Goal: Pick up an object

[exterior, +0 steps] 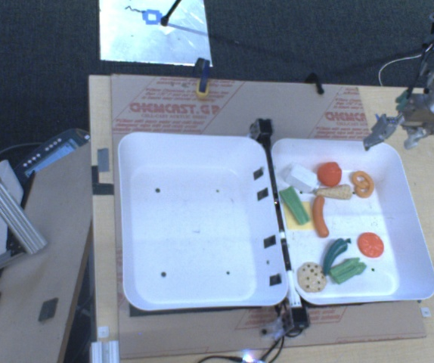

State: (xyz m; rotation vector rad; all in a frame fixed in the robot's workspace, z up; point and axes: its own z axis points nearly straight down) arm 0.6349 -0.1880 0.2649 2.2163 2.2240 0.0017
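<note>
**Crowded right bin, gripper off at the far corner**

Starting nearest you, the right bin (417, 274) holds all the candidates, and they sit close together. At its near edge a cookie (311, 277) lies just beside two green vegetables (342, 262), with a flat red slice (370, 244) to their right. A descent there could catch two items at once or nudge one against the bin wall.

Further in, a sausage (320, 216) lies beside a green and yellow block (295, 207) pressed near the divider; fingers coming down there risk striking the rim between the bins. Beyond those, a tomato (329, 174), a pretzel (361, 183), a pale stick (334, 193) and a white piece (300, 178) cluster tightly, and round ones may roll out of a pinch.

The left bin (194, 218) offers nothing to pick.

Farthest off, the gripper (395, 129) hangs above the right bin's far right corner, jaws apart and holding nothing. You should expect a miss if it drops straight from there: it would meet the rim, not an object.
</note>
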